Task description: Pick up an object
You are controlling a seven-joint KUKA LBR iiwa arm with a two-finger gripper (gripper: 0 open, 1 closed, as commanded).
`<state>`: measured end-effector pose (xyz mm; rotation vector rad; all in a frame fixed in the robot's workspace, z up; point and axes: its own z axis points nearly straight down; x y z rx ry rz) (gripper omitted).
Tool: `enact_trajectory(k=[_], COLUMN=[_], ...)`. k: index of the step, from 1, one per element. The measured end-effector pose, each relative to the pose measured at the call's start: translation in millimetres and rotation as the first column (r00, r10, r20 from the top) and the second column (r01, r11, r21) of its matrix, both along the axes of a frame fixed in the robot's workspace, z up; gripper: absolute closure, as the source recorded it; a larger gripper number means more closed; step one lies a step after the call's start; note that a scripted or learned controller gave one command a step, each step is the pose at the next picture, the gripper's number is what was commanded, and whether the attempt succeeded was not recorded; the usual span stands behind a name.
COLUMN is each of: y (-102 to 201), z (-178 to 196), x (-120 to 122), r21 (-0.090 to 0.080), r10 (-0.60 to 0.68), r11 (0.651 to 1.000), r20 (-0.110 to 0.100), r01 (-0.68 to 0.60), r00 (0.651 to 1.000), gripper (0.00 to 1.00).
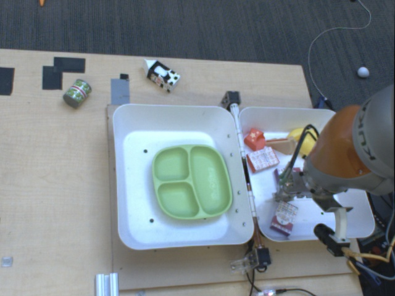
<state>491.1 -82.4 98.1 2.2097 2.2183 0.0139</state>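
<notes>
my gripper is down in the right bin, right over a clear packet with a red end near the front wall. can't tell how my jaws stand from here. left bin holds a green divided plate.
</notes>
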Motion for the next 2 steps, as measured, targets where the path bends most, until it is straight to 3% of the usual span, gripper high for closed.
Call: enact_trajectory(k=[1, 2], y=[0.0, 0.8], z=[-0.1, 10.5], x=[-0.1, 1.5], r21=[0.000, 0.001], r10=[0.000, 0.003], r11=[1.000, 1.000], r20=[0.000, 0.004], r01=[0.000, -0.003], r00=[1.000, 1.000], gripper=[0.00, 1.00])
